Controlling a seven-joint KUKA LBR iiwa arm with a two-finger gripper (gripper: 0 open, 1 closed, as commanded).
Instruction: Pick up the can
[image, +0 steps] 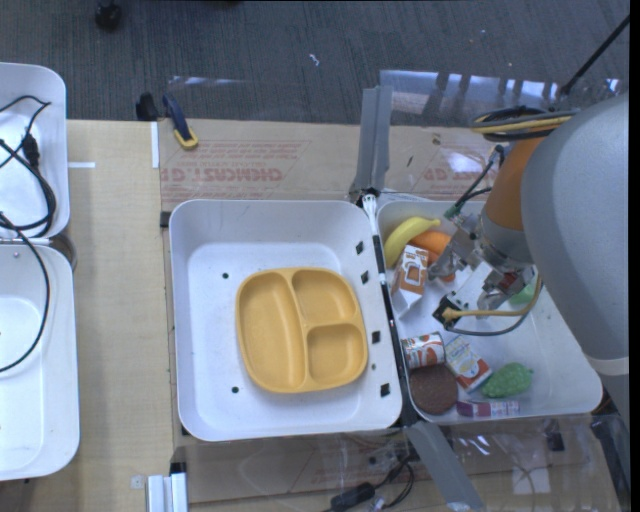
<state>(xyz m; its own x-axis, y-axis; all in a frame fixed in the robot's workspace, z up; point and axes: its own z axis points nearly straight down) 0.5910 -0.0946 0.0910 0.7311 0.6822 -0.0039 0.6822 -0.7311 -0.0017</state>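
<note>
Small red-and-white metal can (423, 350) lies on side in right white bin (552, 395), touching brown round disc (434, 388). Gripper (468, 285) hangs nearby, apart (open or closed: hidden).

Can (423, 350) crowded — carton (467, 362) (just beside), brown disc (434, 390).

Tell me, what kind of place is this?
Probably a robotics lab: a grey arm reaches over white bins on a bench, one holding a yellow tray, the other a can and a banana.
</note>
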